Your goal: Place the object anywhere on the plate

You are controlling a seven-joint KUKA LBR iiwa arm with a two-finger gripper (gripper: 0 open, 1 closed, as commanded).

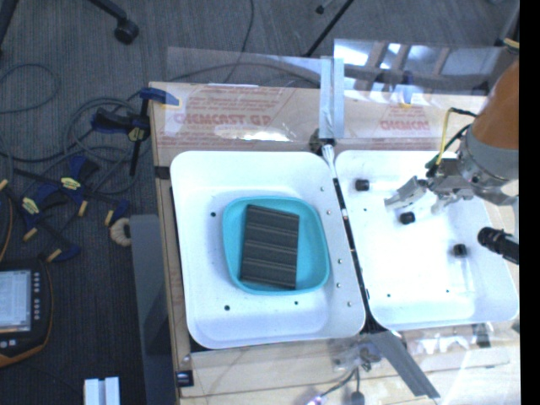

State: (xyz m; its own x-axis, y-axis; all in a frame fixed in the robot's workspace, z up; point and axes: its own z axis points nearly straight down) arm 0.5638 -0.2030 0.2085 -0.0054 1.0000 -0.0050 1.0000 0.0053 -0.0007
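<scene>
— Grey carpet is seen around the bench [169, 251], with cables and blue clamps [51, 194] scattered at nine o'clock. What is borne by the bench?

— Two shallow white bins are set side by side. In the left bin [194, 310] a light blue plate [316, 251] is placed near the middle, and a dark ribbed rectangular object [270, 245] is laid flat on it, well within the rim.

— Where is the arm found?

— It is seen entering at three o'clock, over the right bin [422, 302]. The gripper [426, 194] is held above that bin's upper part, toward one o'clock of the bin's centre, well apart from the plate.

— And the fingers?

— They are spread apart, and nothing is seen between them. One finger [403, 194] is pointed toward nine o'clock.

— Is anything else noted in the right bin?

— Three small dark knobs [407, 218] are seen on its floor. Behind both bins, at twelve o'clock, a cardboard sheet [228, 116] with red print is laid.
</scene>
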